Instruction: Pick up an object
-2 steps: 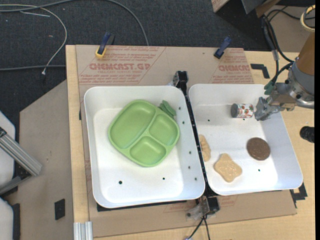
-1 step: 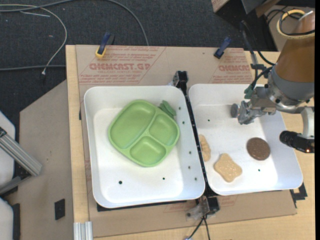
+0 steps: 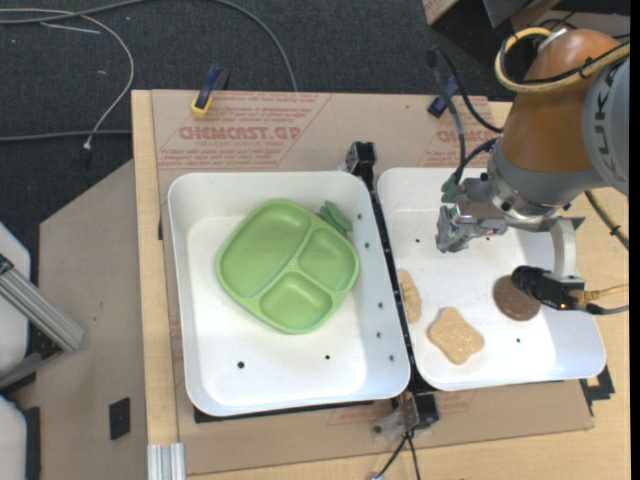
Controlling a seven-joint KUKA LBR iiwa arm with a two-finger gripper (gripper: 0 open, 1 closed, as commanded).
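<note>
- Nearest the camera in the right bin (image 3: 570,368) lies a tan, toast-shaped piece (image 3: 456,335), flat on the floor with bare white all round it; I judge it the easiest thing to lift, since nothing crowds it.
- Just beyond it, against the wall the two bins share, sits a second tan piece (image 3: 409,296); being pressed to that wall, it leaves little room on that side, so I would pass it over.
- Toward the right of the same bin lies a brown round disc (image 3: 516,300), partly hidden by a black fitting on my arm; it looks low and flat, so a grasp could slip off it.
- My claw (image 3: 455,230) hangs above bare floor in the far part of the right bin, apart from all three pieces; nothing is in it, but whether it is released or clenched I cannot tell from this slant.
- In the left bin (image 3: 190,228) a green divided plate (image 3: 288,265) rests near the middle, one corner over a darker green scrap (image 3: 337,218); it is broad and shallow, and I judge it awkward to grasp except at the rim.
- Nothing is picked up yet; I would need to move toward the camera and down onto the toast-shaped piece.
</note>
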